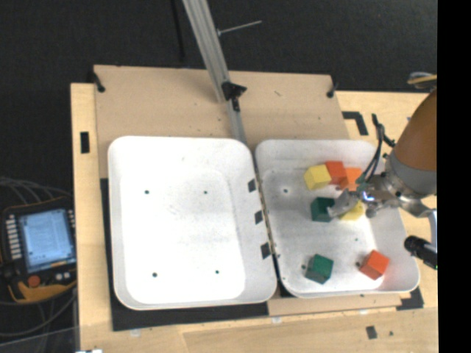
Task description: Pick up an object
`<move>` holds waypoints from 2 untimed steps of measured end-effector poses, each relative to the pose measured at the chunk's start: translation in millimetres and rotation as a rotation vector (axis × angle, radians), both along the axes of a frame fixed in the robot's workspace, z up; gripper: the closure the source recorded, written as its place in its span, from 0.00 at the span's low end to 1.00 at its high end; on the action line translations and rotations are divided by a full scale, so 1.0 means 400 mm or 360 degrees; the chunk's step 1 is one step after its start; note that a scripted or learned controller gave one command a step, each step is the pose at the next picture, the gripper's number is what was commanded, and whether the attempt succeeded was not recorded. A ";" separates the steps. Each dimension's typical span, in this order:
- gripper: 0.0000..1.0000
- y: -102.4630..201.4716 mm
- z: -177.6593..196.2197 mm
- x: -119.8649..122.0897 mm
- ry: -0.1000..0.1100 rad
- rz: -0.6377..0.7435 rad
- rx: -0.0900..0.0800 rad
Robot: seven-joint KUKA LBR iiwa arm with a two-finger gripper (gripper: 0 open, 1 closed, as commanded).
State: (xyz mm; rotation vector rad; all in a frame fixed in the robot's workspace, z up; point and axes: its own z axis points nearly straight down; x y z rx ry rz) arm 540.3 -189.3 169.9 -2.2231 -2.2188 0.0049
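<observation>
My gripper point(349, 206) reaches in from the right and hangs low over the middle of the right bin point(291, 285). A small yellow block point(355, 212) lies right at its tip, partly covered by it. A dark green block point(321, 209) sits just left of the gripper. Behind it are a yellow block point(318, 176) and an orange block point(337, 172), with another orange piece point(354, 176) half hidden by the wrist. Near the front of the bin lie a green block point(319, 268) and an orange-red block point(374, 264).
The left bin point(180, 219) sits alongside, split from the right bin by a ridge with black clips point(260, 215). A slanted metal pole point(210, 46) rises behind the bins. A handheld control pendant point(40, 245) lies off the bench at far left.
</observation>
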 end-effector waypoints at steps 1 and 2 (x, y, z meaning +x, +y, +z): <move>0.00 0.003 -0.155 0.006 0.0003 -0.0001 0.0001; 1.00 0.002 -0.119 0.013 -0.0014 -0.0009 0.0002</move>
